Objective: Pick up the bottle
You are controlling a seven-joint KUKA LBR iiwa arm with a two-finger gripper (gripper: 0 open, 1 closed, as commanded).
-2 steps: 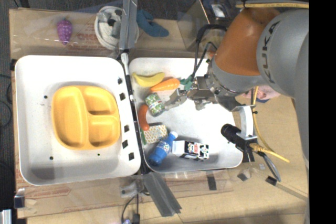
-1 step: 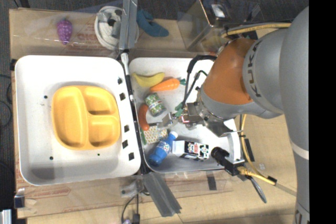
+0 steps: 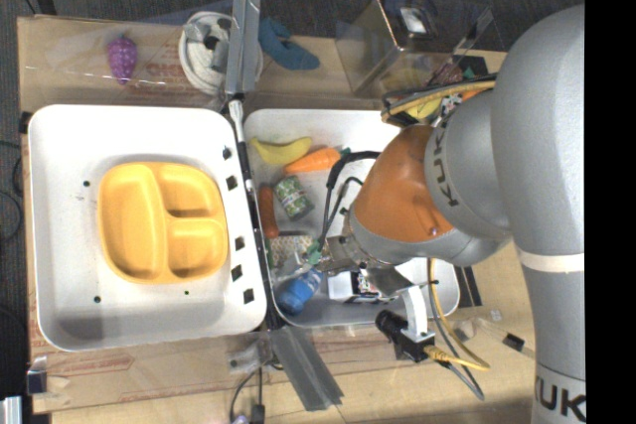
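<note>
A bench seen from above carries two shallow white bins side by side. The left bin (image 3: 60,213) holds a yellow divided tray (image 3: 164,218) lying near its middle. The right bin (image 3: 260,129) is crowded. Near its far edge lie a banana (image 3: 281,151) and, just beside it, a carrot (image 3: 316,160). Below them sits a small green can (image 3: 293,198), with an orange stick (image 3: 266,212) along the left wall. The bottle (image 3: 298,291), clear with a blue cap, lies on its side near the bin's near-left corner. The grey arm with its orange band (image 3: 397,199) reaches in from the right and covers much of this bin. The gripper (image 3: 338,275) hangs low just beside the bottle; whether it is released or clenched cannot be told. On the bench beyond the bins lie a purple toy (image 3: 121,58) and a blue cloth (image 3: 283,47).
</note>
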